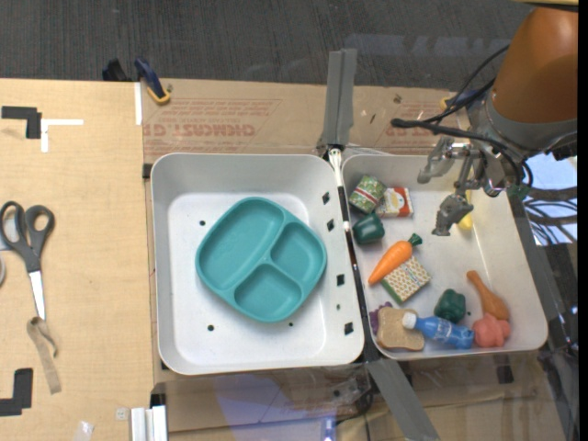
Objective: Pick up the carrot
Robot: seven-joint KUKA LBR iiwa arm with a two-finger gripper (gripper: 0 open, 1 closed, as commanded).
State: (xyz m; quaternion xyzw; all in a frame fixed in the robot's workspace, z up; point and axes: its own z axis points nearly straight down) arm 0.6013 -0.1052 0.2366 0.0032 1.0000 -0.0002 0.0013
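1. Carrot: one only, orange with a small green top, lying in the right bin left of its middle. Its long axis runs on a slant, narrow tip toward the lower left, green end toward the upper right.
2. Touching or just beside it on the lower right lies a checkered cracker-like piece; a dark green pepper sits just above its tip.
3. The gripper hangs up and to the right of the carrot, near but apart, over the bin's upper middle. Whether its fingers are spread or pressed together cannot be told here; nothing is seen between them.
4. Judging from this, the coming move runs down and to the left, with the fingers closing across the slanted axis.
5. Counts: two white bins, one teal divided plate in the left bin, one arm, one pair of scissors at far left.
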